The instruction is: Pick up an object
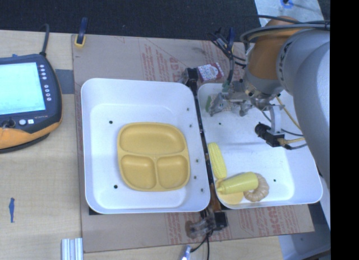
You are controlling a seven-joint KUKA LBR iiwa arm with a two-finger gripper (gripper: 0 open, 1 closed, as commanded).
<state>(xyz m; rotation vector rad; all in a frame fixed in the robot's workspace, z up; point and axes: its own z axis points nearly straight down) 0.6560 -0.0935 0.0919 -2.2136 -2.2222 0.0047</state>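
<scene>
Well apart: corn cob (217,160), end effector (229,103).

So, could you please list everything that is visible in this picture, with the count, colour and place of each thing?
Left bin: 1, white, left of centre on the bench.
Right bin: 1, white, touching the left bin's right side.
Divided plate: 1, yellow, three compartments, in the left bin.
Corn cob: 1, yellow, at the right bin's left wall.
Mustard bottle: 1, yellow, lying at the right bin's front.
Doughnut: 1, tan, beside the bottle.
Small flat disc: 1, yellow, under the bottle.
Small packet: 1, reddish, behind the bins.
Control pendant: 1, grey and orange, far left.
Cardboard sheet: 1, brown, under the bins.
Arm: 1, grey with orange band, from the right.
Gripper: 1, metal, over the right bin's back-left corner.
</scene>
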